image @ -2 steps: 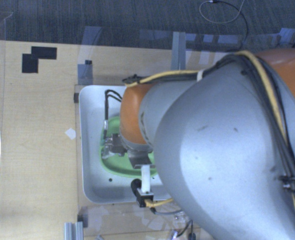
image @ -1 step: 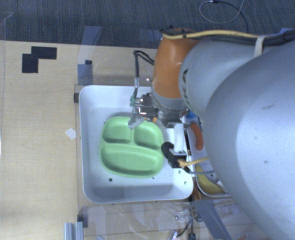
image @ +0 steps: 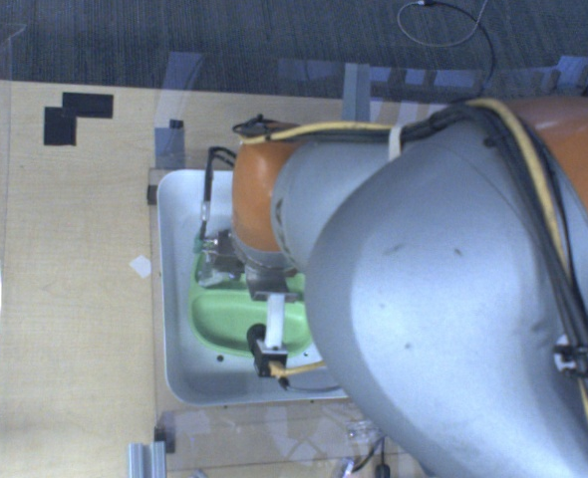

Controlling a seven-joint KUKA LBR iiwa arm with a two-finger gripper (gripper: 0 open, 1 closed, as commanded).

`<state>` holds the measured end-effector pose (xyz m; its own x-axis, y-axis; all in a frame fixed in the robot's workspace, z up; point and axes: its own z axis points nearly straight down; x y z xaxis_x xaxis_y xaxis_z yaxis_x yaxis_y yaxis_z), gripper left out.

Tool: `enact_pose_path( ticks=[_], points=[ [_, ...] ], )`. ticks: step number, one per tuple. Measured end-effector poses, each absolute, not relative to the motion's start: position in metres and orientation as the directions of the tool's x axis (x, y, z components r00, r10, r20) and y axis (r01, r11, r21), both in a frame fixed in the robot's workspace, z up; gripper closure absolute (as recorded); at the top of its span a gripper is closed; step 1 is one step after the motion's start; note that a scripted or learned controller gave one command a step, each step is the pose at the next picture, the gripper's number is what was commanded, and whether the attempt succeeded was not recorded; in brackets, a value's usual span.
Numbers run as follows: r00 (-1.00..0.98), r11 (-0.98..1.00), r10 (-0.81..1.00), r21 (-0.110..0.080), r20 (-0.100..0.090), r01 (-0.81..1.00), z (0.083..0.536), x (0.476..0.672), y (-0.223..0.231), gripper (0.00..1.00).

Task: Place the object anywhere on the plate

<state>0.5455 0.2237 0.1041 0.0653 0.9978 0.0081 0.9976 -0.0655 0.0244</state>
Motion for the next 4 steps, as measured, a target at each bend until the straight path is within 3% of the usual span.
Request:
enact_pose_path(
  ticks=[1,2,3,4],
  points=[
    [0.058,-0.058,0.998,0.026,0.0,0.998,0.114,0.547,0.22,1.0],
    [0.342,-0.343,0.939,0.04,0.021,0.939,0.103,0.541,0.229,1.0],
    [0.232,-0.233,0.972,0.04,0.03,0.972,0.104,0.513,0.174,1.0],
    [0.237,-0.238,0.971,0.03,0.015,0.971,0.096,0.509,0.167,0.0]
  ],
)
